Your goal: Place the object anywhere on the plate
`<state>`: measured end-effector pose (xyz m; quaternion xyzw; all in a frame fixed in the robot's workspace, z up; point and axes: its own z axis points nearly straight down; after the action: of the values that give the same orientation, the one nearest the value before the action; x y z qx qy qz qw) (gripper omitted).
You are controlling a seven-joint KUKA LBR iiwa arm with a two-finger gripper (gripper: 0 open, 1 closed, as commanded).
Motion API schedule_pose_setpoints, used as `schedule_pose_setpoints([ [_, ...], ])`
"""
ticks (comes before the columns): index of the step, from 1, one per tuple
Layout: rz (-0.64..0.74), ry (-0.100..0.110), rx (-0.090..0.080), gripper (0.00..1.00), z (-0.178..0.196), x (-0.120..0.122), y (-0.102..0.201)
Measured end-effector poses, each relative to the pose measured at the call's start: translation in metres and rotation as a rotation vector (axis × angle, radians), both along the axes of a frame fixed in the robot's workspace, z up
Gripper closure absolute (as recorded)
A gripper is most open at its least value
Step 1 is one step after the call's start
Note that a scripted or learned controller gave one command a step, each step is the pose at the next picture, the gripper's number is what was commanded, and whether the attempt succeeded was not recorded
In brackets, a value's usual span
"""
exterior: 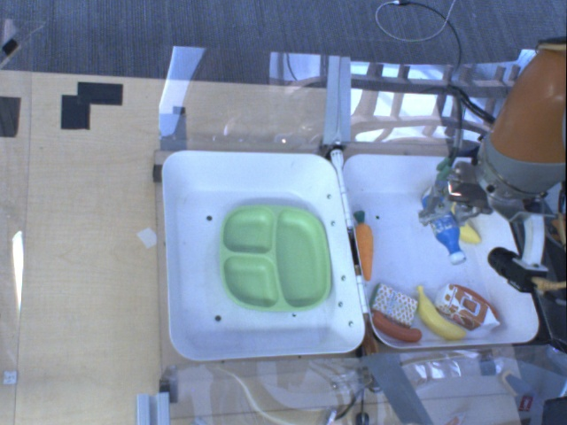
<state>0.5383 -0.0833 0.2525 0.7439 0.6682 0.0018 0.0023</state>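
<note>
A green divided plate [275, 257] lies in the middle of the left white bin [186, 326]. My gripper [446, 199] hangs over the right bin [390, 180], near its far right part. Directly below and in front of it lies a blue bottle [446, 231] with a white cap [457, 257], its upper end meeting the gripper's tip. Whether the bottle is gripped cannot be made out. A small yellow item [470, 234] lies just to the right of the bottle.
An orange carrot [363, 248] lies along the right bin's left wall. At that bin's front sit a patterned snack box [394, 304], a red sausage [396, 328], a banana [436, 317] and a small carton [465, 306]. A metal divider [337, 104] stands behind the bins.
</note>
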Motion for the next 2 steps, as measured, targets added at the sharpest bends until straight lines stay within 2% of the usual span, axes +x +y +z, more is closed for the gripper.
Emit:
schedule_pose_setpoints([
  [1,0.149,0.002,0.001,1.00,-0.068,-0.013,0.080],
  [2,0.306,0.003,0.001,1.00,-0.068,-0.020,0.148],
])
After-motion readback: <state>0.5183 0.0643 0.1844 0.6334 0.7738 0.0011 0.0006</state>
